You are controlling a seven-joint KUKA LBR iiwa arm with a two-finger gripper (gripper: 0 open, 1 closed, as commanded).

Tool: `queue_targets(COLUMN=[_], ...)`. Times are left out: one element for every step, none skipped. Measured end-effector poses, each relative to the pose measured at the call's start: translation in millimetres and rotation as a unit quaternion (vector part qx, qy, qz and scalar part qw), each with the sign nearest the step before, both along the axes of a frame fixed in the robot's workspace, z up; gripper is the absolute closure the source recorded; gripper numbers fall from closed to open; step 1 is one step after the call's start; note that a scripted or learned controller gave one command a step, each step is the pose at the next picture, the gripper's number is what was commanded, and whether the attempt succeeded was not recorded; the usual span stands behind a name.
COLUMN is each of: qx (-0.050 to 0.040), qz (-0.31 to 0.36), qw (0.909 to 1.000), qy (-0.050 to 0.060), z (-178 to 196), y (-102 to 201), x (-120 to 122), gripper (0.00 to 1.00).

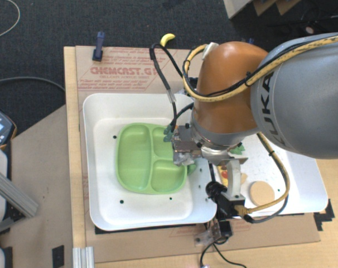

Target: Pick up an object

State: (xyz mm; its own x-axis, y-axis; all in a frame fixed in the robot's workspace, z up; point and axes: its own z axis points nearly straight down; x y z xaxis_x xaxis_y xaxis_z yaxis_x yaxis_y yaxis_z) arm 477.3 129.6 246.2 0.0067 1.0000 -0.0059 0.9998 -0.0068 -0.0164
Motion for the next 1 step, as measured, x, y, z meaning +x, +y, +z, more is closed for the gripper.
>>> queue_targets(qx=[0.0045], qz=[0.005], qw=[0.9999], qy=[-0.012], z=[102.0], y=[25.6], x=[2.5], gripper=[1.00])
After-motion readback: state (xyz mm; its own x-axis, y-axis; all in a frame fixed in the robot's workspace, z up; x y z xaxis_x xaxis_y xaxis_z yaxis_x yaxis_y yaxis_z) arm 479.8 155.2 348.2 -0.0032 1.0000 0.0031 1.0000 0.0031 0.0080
